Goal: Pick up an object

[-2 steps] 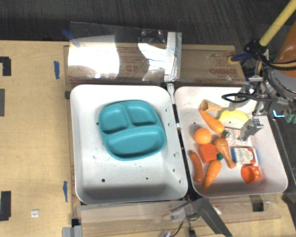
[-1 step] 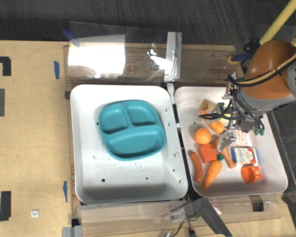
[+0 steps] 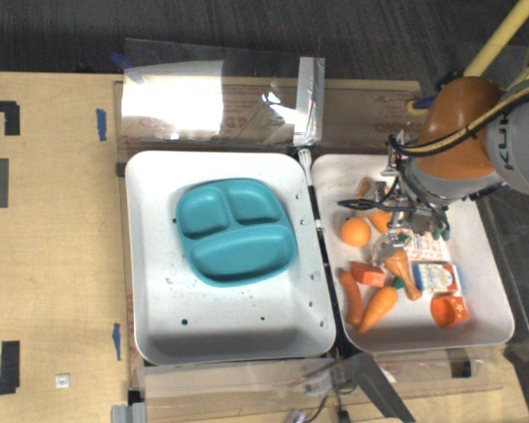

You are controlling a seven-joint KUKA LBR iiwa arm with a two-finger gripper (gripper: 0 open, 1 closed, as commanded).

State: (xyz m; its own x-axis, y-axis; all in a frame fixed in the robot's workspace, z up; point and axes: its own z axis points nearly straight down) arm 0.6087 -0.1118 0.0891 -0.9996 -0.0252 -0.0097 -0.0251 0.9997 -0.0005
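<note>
The pincer hangs low in the right bin, its grip state impossible to tell, directly above crowded play food, the orange ball just left, carrots just below, so it risks nudging neighbours or snagging two.

A pale wooden counter spreads far to the left of the pincer, marked with black tape corners and short blue tape strips. Beyond the pincer, dark carpeted floor runs along the top. Up and to the pincer's left, a clear plastic sheet catches bright glare from overhead light. A yellow pole slants above the pincer, to its right.
</note>
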